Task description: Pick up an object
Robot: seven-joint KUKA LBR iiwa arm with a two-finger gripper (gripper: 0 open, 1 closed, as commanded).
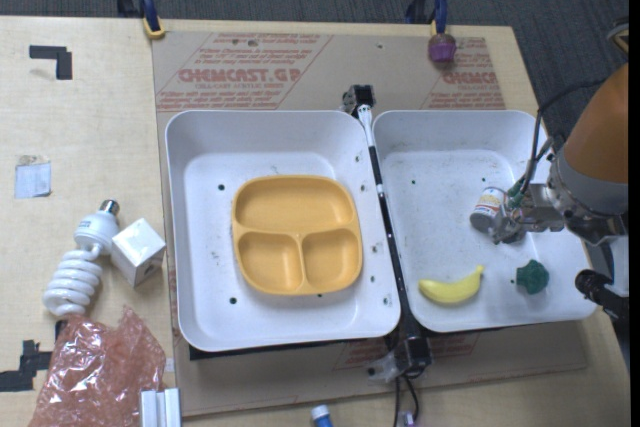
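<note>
A: Starting at the near edge of the desk [80, 165], what lies there?

B: A crumpled pink plastic bag [95, 370] at the near left corner, and just beyond it a spiral light bulb [80, 265] with a small white cube [138, 250] touching its right side.

A: And the bins?

B: Two white bins side by side. In the right bin [440, 150], closest to the near rim, lies a banana [452, 287], and to its right, a little apart, a small green object [532, 277]. The left bin [200, 145] carries a yellow divided plate [297, 233] with three compartments, lying flat in the middle.

A: Where is the end effector?

B: The end effector [505, 227] sits low over the right bin, near its right wall, farther back than the banana and the green object. The arm [600, 150] comes in from the right, its orange band showing at the edge.

A: What lies next to it?

B: A small can [488, 205] with a pale label lies tilted in the right bin, just beside the tip of the end effector, on its left and slightly farther back. Whether they touch I cannot tell.

A: Are the fingers spread or pressed together?

B: I cannot tell; the tip is too small and cluttered.

A: Farthest back?

B: A purple object [442, 47] on the board [260, 70] behind the right bin, under a blue clamp [438, 10].
</note>
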